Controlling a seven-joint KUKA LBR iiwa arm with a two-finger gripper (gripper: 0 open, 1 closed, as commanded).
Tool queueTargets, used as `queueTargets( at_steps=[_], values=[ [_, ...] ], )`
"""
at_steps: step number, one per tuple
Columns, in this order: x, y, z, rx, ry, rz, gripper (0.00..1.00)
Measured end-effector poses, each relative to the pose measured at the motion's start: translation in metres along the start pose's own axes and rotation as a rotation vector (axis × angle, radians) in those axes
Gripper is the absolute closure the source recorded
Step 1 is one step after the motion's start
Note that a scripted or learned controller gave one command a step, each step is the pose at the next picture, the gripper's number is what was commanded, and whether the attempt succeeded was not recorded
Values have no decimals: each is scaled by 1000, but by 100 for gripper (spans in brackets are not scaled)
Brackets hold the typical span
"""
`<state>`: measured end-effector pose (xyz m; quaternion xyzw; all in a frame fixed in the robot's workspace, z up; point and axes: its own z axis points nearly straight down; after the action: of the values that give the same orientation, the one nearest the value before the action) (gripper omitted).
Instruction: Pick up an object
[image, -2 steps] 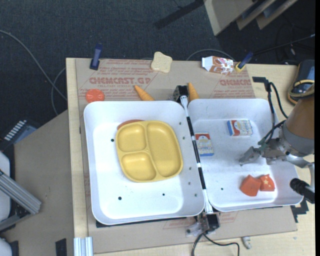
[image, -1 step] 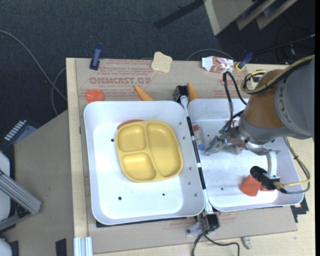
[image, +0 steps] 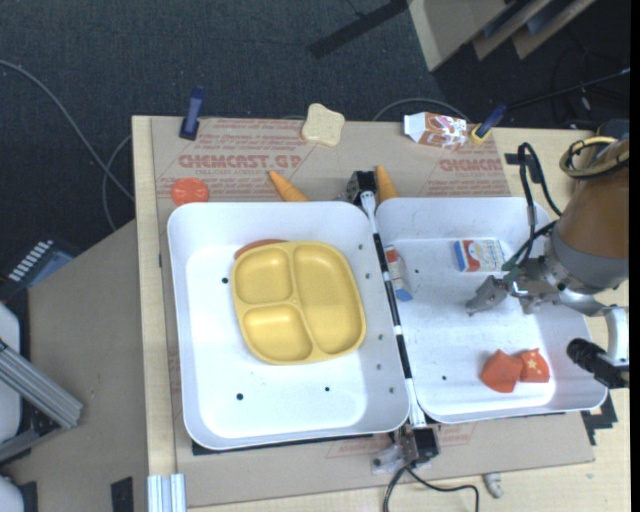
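Note:
My gripper (image: 503, 300) hangs over the middle of the right bin (image: 440, 225), open, with nothing between its fingers. Just behind it lies a small white carton with blue and red print (image: 478, 254). Two red-orange pieces (image: 515, 368) rest near the bin's front right corner, in front of the gripper. By the divider at the bin's left wall sits a small blue and red item (image: 398, 283). In the left bin (image: 200, 300) lies a yellow divided plate (image: 298, 301), and a red thing (image: 262, 244) peeks out from under its far edge.
The arm's orange band (image: 600, 215) stands over the right bin's right wall. Behind the bins, on the cardboard, lie a toast-shaped piece (image: 322, 123), a blue clip (image: 191, 112), an orange disc (image: 187, 190), a carrot (image: 287, 186) and a crumpled white wrapper (image: 437, 128).

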<state>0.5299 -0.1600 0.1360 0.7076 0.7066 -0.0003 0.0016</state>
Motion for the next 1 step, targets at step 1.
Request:
queueTargets(
  at_steps=[1],
  values=[
    [15,60,52,1,3,-2,0]
  ],
)
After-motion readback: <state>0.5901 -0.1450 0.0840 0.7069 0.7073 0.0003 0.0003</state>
